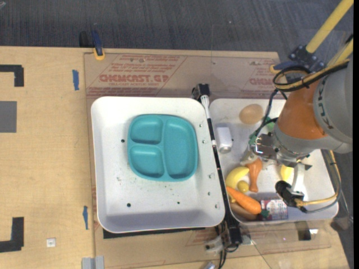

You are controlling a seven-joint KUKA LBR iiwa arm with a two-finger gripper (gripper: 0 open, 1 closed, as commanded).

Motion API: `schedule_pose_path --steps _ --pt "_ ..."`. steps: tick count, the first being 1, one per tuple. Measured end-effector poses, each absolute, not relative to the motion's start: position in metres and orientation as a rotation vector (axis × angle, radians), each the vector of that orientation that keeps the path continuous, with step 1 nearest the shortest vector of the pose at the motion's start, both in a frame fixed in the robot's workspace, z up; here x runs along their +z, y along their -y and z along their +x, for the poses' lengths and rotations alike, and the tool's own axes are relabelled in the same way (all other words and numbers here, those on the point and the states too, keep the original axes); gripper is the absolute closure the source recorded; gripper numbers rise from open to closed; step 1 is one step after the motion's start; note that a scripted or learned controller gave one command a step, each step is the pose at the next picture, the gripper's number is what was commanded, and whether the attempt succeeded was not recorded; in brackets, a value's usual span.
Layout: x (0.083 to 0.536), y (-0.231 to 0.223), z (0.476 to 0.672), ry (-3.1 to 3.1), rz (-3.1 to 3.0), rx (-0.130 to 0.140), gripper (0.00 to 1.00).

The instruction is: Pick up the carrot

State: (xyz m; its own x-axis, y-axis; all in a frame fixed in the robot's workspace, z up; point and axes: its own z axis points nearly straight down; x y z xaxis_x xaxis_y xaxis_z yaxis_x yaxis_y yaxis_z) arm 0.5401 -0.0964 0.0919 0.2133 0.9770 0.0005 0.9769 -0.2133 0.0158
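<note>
Red mirrored lettering, too faint to be read with certainty, is printed on the brown cardboard sheet (pixel 168 72) behind the bins, and small print on the bottle label (pixel 276 209) cannot be made out.

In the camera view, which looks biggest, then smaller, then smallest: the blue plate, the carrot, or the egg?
1. Blue plate, easily the biggest.
2. Carrot, long and thin, lying in the right bin.
3. Egg, the smallest, at the far end of the same bin.
</note>
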Motion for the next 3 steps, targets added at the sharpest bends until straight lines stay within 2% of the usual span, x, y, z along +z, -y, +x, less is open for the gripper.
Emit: schedule_pose_path --steps 1,2,3 --pt "0.187 0.036 0.571 -1.741 2.616 0.007 1.00" --pt "0.184 -0.007 0.566 -1.863 2.536 -0.005 1.00" --pt "0.195 -0.080 0.564 -1.502 2.760 -0.002 1.00"
